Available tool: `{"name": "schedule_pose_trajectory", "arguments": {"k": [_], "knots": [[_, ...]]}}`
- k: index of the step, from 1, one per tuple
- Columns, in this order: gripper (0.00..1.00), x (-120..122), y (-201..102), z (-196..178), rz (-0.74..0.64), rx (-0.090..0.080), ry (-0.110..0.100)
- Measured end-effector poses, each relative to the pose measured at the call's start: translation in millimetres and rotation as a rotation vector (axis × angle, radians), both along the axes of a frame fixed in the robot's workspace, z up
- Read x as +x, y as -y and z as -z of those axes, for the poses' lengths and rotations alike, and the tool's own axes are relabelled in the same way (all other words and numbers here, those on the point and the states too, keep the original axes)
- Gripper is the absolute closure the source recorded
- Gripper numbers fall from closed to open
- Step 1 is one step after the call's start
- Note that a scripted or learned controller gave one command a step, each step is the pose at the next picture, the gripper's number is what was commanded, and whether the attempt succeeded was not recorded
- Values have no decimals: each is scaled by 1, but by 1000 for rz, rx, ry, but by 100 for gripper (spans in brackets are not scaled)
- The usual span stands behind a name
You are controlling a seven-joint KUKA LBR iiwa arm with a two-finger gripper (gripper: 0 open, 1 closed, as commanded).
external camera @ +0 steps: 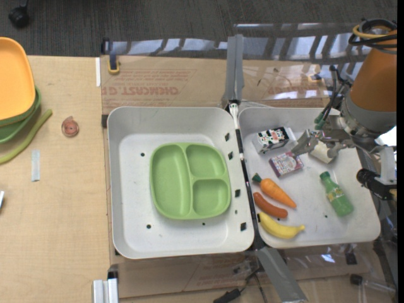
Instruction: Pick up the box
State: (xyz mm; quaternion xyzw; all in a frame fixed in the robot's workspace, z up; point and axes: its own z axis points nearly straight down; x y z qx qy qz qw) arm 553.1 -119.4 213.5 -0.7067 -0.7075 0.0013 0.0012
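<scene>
A small black-and-white printed box lies in the right bin near its back left corner. Just in front of it lies a smaller pink and purple packet. My gripper hangs over the bin to the right of both, a short gap away from the box. It is open, with nothing between its fingers.
The right bin also holds a carrot, a red sausage, a banana and a green bottle. A green divided plate lies in the left bin. Orange and green dishes sit at the far left.
</scene>
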Motion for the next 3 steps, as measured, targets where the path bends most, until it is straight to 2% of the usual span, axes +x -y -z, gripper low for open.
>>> {"name": "schedule_pose_trajectory", "arguments": {"k": [1,2,3], "knots": [[0,54,-24,114,192,-1,16],[100,55,-20,103,196,-6,22],[100,5,-6,112,45,-3,25]]}}
